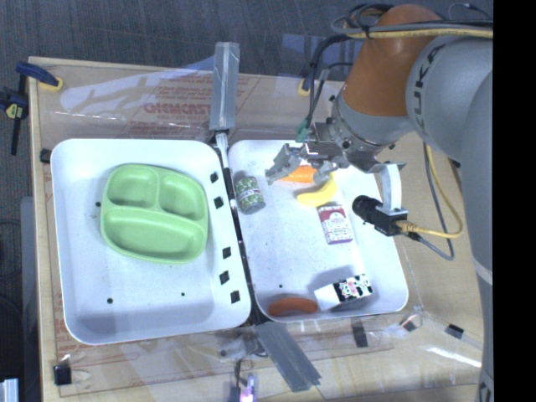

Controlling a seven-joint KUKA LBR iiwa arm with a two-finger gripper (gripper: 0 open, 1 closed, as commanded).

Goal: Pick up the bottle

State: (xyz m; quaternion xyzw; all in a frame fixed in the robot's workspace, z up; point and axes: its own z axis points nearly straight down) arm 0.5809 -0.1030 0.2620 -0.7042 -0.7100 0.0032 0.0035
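Camera view: two white bins side by side. Left bin (75, 300) holds a green divided tray (155, 212). Right bin (276, 262) is the cluttered one.

The bottle (248, 193) lies on its side at the upper left of the right bin, just beside the divider wall. Small, greenish label, pale cap end pointing toward the top of the frame.

The arm comes in from the upper right; the gripper (293, 162) hangs over the top centre of the right bin, near an orange piece (300, 174) and a yellow piece (316, 193). Cannot tell if the fingers are apart or together, since the wrist body and cables mask the tips from this angle. Nothing visibly held.

The bottle sits to the left of the gripper and slightly lower in the frame, apart from it, not touching.

Other items: a red-and-white packet (335, 224) mid right, a black-and-white box (345, 290) lower right, and a brown oblong thing (292, 306) at the bottom edge.

Handling, my read: looks like light rigid plastic, round and smooth, so it should roll if nudged. I would grip across the body mid-label, fingers square to the long axis. The divider wall is tight on its left side, so finger clearance there is the risk. An off-centre close probably squirts it out along the bin floor.
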